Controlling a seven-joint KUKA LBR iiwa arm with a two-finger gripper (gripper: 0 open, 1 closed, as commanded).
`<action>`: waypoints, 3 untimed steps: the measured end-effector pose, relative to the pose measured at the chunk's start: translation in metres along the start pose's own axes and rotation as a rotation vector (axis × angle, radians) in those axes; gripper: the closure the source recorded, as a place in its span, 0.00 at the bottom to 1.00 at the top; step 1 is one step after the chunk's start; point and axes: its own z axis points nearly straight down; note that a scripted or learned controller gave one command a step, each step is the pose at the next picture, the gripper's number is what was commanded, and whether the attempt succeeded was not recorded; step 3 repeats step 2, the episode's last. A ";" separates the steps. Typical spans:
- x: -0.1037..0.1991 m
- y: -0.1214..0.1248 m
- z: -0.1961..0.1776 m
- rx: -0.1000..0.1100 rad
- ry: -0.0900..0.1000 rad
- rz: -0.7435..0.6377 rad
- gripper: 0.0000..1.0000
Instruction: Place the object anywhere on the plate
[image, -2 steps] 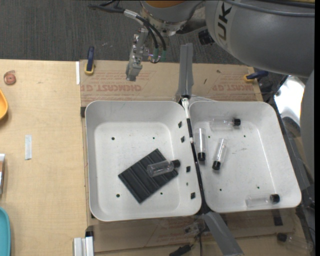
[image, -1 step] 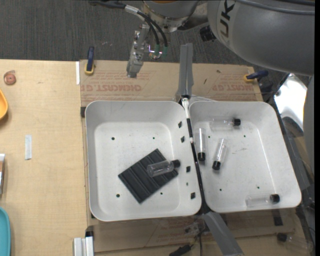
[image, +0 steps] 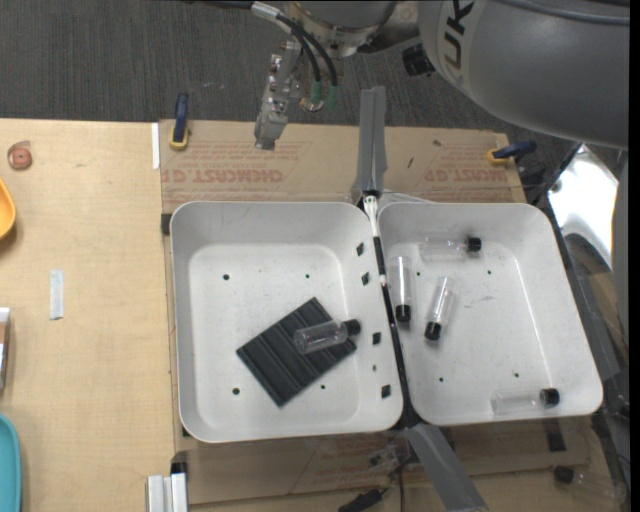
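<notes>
The arm (image: 530, 60) is seen reaching in from the upper right, its wrist held high over the cardboard behind the bins. The gripper (image: 268, 140) points downward above the cardboard strip; whether it is apart or together cannot be told, and nothing is seen held in it. Well below and slightly right of the gripper, in the left bin (image: 200, 400), a clear vial (image: 326, 336) is seen lying on the dark ribbed plate (image: 285, 362). Four more vials (image: 436, 308) lie in the right bin (image: 570, 300).
</notes>
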 end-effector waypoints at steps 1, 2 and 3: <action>-0.001 0.000 -0.009 -0.001 -0.004 0.000 1.00; -0.003 0.000 -0.018 -0.001 -0.008 -0.001 1.00; -0.003 0.000 -0.018 -0.001 -0.008 -0.001 1.00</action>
